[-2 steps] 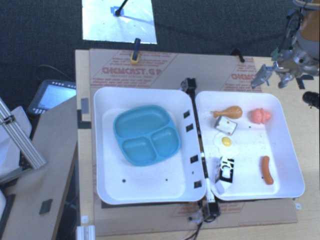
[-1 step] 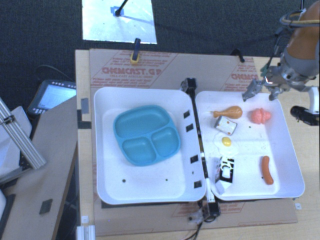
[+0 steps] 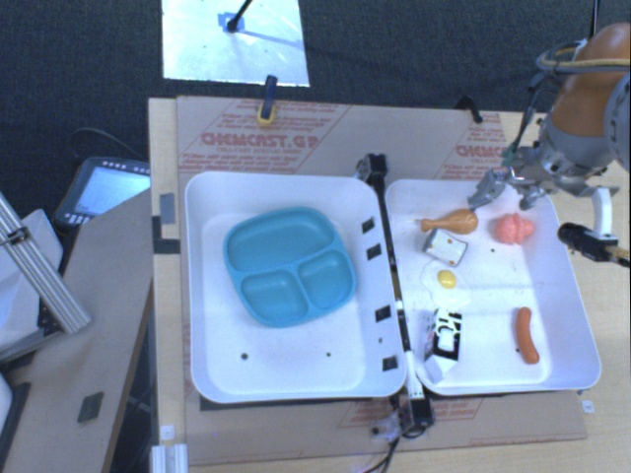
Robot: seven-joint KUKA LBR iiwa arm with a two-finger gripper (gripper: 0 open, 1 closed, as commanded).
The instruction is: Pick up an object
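Chicken drumstick [image 3: 452,222] in right bin [image 3: 572,304]; end effector [image 3: 509,189] hovers above it, fingers spread, nothing held, arm angled in.

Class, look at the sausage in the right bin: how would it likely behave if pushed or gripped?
The sausage looks round and elongated, so a sideways push would probably roll it. It seems smooth, perhaps slippery. Lying apart from other items, it likely offers clear access.

Robotics lab — grey, orange-banded arm [image 3: 590,97] over two shallow white plastic bins [image 3: 207,294] on a cardboard-topped bench [image 3: 325,126], toy food inside.
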